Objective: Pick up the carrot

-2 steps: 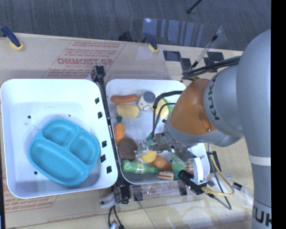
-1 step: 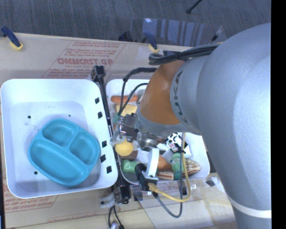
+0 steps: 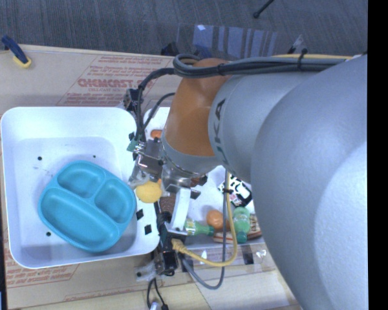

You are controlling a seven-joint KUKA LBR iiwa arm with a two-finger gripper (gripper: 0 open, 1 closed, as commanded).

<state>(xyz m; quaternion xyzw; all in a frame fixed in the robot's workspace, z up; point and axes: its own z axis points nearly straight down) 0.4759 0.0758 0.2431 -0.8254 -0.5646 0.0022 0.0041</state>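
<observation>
The arm (image 3: 271, 141) covers most of the right bin (image 3: 156, 118), so only a strip of that bin's white wall and a patch of its floor can be seen past the grey housing and orange band. The gripper (image 3: 160, 189) hangs under the wrist just right of the wall between the two bins, and its underside is turned away from the camera; whether it is wide, narrow or holding something cannot be told.

A small orange piece (image 3: 156, 134) peeks out at the far side of the wrist, too little of it showing to name. Near the bench's front, in the uncovered part of the right bin, an orange rounded object with green at its end, probably the carrot (image 3: 214, 219), lies just beside a green bottle-like item (image 3: 240, 223), with a black-and-white object (image 3: 238, 191) a little farther back. A yellow rounded object (image 3: 148, 192) sits at the dividing wall, touching or just beside the gripper body.

The left bin (image 3: 26, 173) holds a blue divided plate (image 3: 87, 204), tilted toward its near-right corner.

A yellow cable (image 3: 207, 258) loops below the wrist.
</observation>
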